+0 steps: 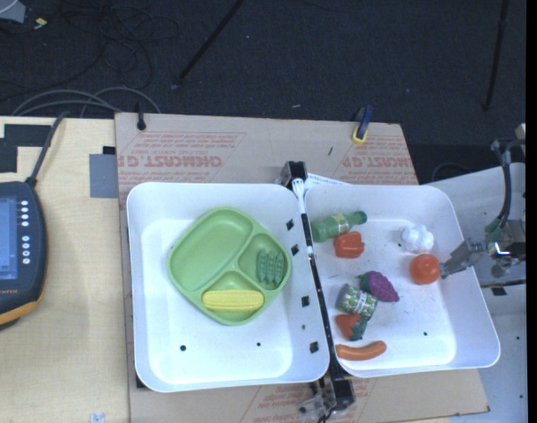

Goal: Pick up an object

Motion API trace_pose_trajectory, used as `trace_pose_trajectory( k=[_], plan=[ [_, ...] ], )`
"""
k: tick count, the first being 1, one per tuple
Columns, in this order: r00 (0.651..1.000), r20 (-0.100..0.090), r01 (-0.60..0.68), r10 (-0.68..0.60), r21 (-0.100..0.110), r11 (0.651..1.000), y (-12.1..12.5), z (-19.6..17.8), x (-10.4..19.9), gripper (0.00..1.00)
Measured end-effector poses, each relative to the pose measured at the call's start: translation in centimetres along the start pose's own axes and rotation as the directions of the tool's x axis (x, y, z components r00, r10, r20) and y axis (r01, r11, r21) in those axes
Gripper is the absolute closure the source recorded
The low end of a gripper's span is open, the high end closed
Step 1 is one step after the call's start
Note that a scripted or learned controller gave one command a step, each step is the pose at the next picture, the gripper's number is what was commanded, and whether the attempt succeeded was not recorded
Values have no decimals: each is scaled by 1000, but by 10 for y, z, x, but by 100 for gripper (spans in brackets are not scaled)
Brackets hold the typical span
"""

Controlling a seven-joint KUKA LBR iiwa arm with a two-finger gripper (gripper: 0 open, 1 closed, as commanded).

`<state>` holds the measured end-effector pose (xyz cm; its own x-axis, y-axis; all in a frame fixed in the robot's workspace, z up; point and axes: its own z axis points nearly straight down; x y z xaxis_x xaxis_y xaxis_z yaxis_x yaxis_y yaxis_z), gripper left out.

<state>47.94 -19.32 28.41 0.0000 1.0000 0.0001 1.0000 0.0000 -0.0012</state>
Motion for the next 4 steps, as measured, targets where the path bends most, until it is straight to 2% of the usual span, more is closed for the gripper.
trace_pose_trajectory(
  k=[1,2,3,4],
  plan=[
    [1000,-1,0,0,1,1000,0,-10,-1,100],
    [1000,5,4,-4,-18,1000,31,-263,41,100],
    [1000,1,5,-5,3,1000,31,-263,41,100],
    [1000,-4,-1,1,17,1000,23,-116,61,100]
  ],
)
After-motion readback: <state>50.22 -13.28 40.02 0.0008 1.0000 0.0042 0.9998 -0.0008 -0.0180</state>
